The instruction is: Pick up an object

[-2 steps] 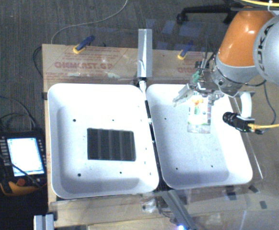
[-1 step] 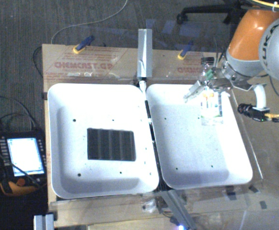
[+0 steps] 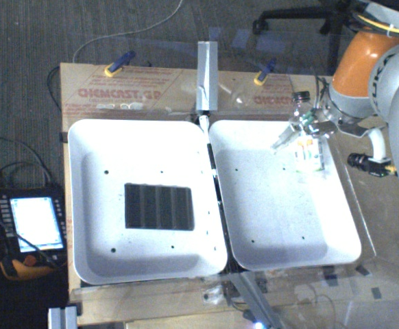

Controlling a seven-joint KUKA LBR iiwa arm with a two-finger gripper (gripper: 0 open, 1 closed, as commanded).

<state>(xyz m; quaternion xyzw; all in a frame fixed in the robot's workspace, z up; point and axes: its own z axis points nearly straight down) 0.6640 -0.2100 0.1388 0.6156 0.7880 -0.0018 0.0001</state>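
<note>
We note two shallow white plastic bins side by side on the brown bench [image 3: 83, 94]. The left bin [image 3: 90, 142] carries a dark rectangular ribbed grid [image 3: 158, 206], lying flat near its middle (four vertical strips visible). The right bin [image 3: 336, 238] sits just beside it, the rims touching along the centre line. The grey arm with the orange band [image 3: 367, 64] reaches in from the right. Its metal two-finger hand [image 3: 308, 136] hangs over the far right corner of the right bin, well apart from the dark grid. We cannot tell how the hand stands; it is too small and cluttered to read. Two yellow-and-blue clamps [image 3: 119, 63] grip the bench's far edge. A lit handheld pendant [image 3: 31, 225] lies on the floor at left.
</note>
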